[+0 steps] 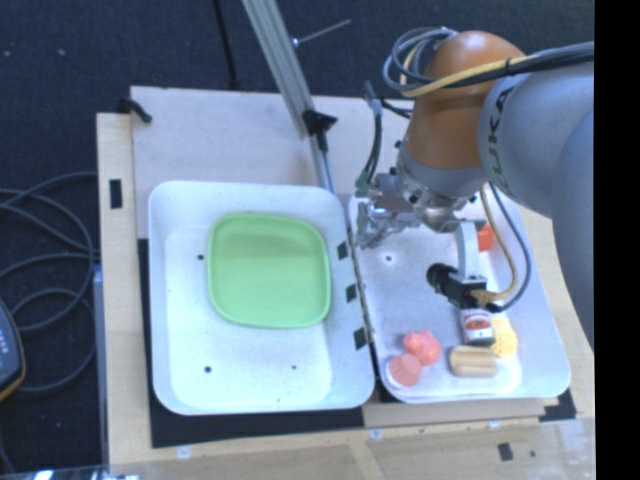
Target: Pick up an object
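Caught the gripper (377, 220) at frame centre, low over the upper left corner of the right bin (410, 298), close beside the divide between the two bins. Could not tell whether open or closed. Found the candidates for picking well apart from it, clustered in the lower right of that bin: a small jar with a red label (478, 325) standing upright, a yellow piece (505, 341) touching its right side, a tan roll (472, 362) lying just below, and two pink lumps (422, 346) to the roll's left, one lower than the other. Glimpsed an orange piece (486, 238) toward the bin's upper right, partly hidden behind the robot. Traced the arm (455, 98), orange-banded and grey, up toward the upper right of the frame. Noted, left of centre, the left bin (180, 268) holding a green square plate (270, 270) flat on its floor. Picked out a metal rail (275, 48) slanting from the top edge down to the bench (220, 138), and dark cables (40, 228) at far left.
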`<state>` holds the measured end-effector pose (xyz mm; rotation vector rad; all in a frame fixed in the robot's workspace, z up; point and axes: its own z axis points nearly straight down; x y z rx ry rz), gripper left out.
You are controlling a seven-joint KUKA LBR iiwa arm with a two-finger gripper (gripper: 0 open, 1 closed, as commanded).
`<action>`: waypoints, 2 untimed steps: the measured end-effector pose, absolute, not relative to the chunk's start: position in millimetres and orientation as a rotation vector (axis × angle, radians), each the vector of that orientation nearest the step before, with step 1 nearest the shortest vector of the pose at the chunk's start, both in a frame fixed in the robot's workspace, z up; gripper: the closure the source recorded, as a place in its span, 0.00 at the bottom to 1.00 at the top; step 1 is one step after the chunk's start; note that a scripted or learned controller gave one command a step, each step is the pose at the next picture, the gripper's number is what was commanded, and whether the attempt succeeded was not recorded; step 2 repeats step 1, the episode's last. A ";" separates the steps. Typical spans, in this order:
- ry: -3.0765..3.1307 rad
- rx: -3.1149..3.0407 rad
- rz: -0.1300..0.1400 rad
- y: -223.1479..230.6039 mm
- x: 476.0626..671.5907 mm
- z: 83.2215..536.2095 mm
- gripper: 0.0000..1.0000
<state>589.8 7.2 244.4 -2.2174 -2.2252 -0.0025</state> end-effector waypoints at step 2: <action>-2.225 -2.217 -0.002 48.0 570.1 247.4 1.00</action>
